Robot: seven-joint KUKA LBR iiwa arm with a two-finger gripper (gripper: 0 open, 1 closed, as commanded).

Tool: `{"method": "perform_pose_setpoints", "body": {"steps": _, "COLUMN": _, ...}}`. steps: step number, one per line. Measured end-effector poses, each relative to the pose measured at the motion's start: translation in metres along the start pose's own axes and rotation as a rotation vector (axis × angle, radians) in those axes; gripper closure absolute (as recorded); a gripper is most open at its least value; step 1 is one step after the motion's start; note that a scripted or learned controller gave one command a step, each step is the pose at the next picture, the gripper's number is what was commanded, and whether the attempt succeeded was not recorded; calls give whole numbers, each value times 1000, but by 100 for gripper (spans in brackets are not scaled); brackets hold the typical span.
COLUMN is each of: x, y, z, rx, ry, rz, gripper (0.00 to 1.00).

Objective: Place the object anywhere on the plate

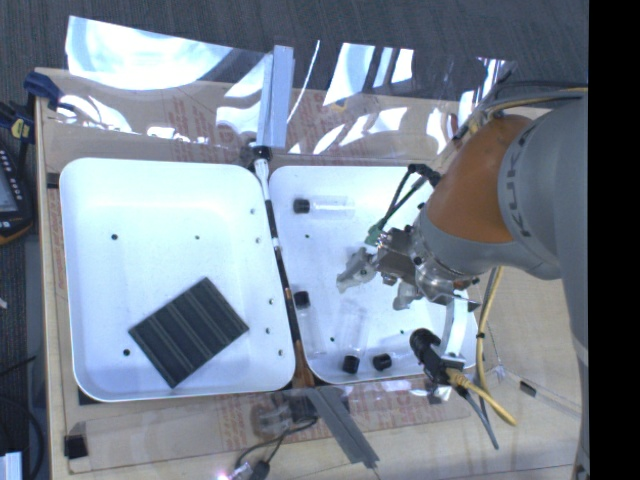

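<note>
- Bins side by side on the wooden surface (pixel 150 428): the left bin (pixel 90 228) holds a dark ribbed plate (pixel 189 330), lying flat and turned at an angle, low and a little left of that bin's middle.
- Right bin (pixel 320 268) holds several small things. A clear tube with a black cap (pixel 323 206) lies on its side near the far wall, cap end toward the divider between the bins.
- A small black piece (pixel 301 298) sits close to the divider, about halfway down the right bin.
- Two small black cubes (pixel 366 362) rest near the front wall of the right bin, just beside each other but apart.
- The grey arm (pixel 545 193) reaches in from the right, its orange band (pixel 482 183) showing above the wrist, and it hangs over the right bin's right half.
- The tool (pixel 352 268) points left, toward the middle of the right bin. From where I stand it is pale and blurred against the white floor, so I cannot tell how far apart its jaws are, nor whether anything sits between them.
- Cables (pixel 400 203) loop from the wrist down to the tool body; yellow and black leads (pixel 470 388) trail off by the bin's front right corner.
- Plate and tool are well apart, in different bins.
</note>
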State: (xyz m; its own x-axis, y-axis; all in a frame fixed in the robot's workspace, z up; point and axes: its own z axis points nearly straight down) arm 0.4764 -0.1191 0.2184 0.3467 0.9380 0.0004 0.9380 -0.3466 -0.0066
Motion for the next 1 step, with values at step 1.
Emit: {"method": "perform_pose_setpoints", "body": {"steps": 1, "x": 75, "y": 0, "z": 28, "rx": 1, "ry": -1, "rz": 45, "gripper": 100}}
